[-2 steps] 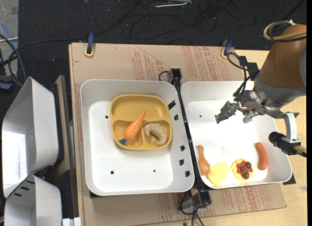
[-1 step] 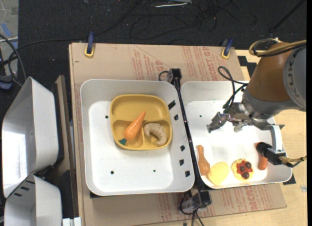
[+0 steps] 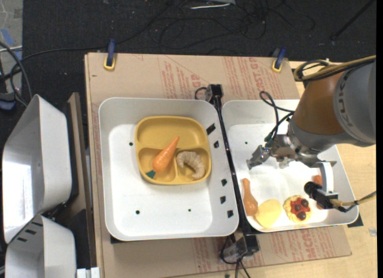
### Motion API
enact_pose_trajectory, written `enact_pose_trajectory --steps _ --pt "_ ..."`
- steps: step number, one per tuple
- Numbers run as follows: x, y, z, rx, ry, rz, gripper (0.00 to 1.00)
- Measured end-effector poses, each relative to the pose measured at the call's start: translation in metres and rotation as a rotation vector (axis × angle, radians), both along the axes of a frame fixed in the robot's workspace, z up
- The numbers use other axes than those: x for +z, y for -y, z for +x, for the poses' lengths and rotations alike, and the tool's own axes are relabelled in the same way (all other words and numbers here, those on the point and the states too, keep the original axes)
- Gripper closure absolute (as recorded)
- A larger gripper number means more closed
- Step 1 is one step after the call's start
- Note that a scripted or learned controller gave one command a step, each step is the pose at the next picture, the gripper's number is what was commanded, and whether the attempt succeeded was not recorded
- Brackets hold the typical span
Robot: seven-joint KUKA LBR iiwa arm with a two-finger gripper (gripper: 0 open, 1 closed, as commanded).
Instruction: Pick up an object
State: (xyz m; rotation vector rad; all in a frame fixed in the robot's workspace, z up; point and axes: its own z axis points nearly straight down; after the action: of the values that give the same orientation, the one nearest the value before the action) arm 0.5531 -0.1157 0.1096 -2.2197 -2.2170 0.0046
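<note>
On the desk (image 3: pixel 179 79), the left bin (image 3: pixel 119 211) carries a yellow divided plate (image 3: pixel 146 130). A toy carrot (image 3: pixel 166 154) lies slanted in the plate's left compartment, and a pale shrimp (image 3: pixel 191 163) curls in its right compartment, just beside the carrot's thick end. Right of that plate, past the black divider (image 3: pixel 222 151) where the bins meet, is my right bin (image 3: pixel 239 115). Along its near edge lie a small orange drumstick (image 3: pixel 248 196), a yellow lemon-like piece (image 3: pixel 269 212) touching it, and a little tart with red and dark berries (image 3: pixel 297 208). My hand (image 3: pixel 263 154) hangs over this bin's middle, farther from the camera than those three pieces and apart from them. I cannot tell whether it is released or clenched; nothing visible sits in it.
</note>
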Motion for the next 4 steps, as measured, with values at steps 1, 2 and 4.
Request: enact_pose_trajectory --steps 1,2,4 --pt "0.013 0.0 0.001 -0.001 0.005 -0.001 1.0" --pt "0.059 -0.007 0.006 0.005 0.01 -0.002 1.0" --pt "0.168 -0.012 0.009 0.005 0.012 -0.003 1.0"
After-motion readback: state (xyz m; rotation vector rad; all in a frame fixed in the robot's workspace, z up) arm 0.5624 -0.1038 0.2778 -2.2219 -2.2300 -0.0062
